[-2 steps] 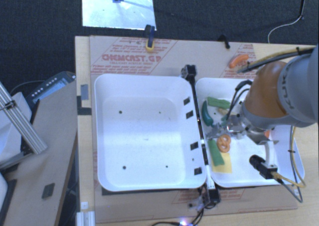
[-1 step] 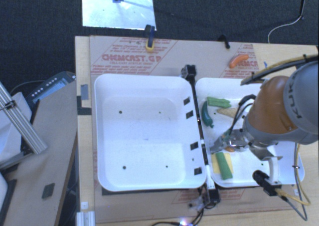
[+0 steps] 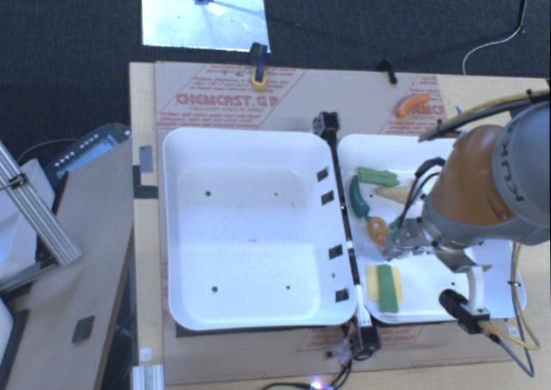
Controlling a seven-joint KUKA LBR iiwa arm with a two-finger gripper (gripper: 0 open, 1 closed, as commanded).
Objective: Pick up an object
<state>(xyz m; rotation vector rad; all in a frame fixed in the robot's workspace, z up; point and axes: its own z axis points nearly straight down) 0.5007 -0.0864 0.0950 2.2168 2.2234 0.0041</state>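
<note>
Reaching in from the right, we are hanging our gripper (image 3: 394, 246) low over the right bin (image 3: 508, 250), close to its left wall. Whether it is spread or closed we cannot tell, since the grey wrist and orange band are covering it from above.

We are judging the nearest candidate to be the small orange piece (image 3: 377, 228), lying just beside the gripper on its upper left, possibly touching; we are not seeing it held. A dark green pod (image 3: 358, 196) is lying a little farther up, its long axis running along the bin's wall. Beyond it a lighter green piece (image 3: 378, 176) and a tan cone (image 3: 393, 193) are resting near the bin's far end. Toward the near rim a yellow block with a green strip (image 3: 385, 285) is lying, its long axis pointing away from us.

The left bin (image 3: 185, 233) is sitting alongside, with black clips along the shared edge. Both are resting on a worktop (image 3: 228, 97) of printed board, where a stray orange object (image 3: 412, 104) is lying outside the bins. Dark carpet is surrounding the worktop.
</note>
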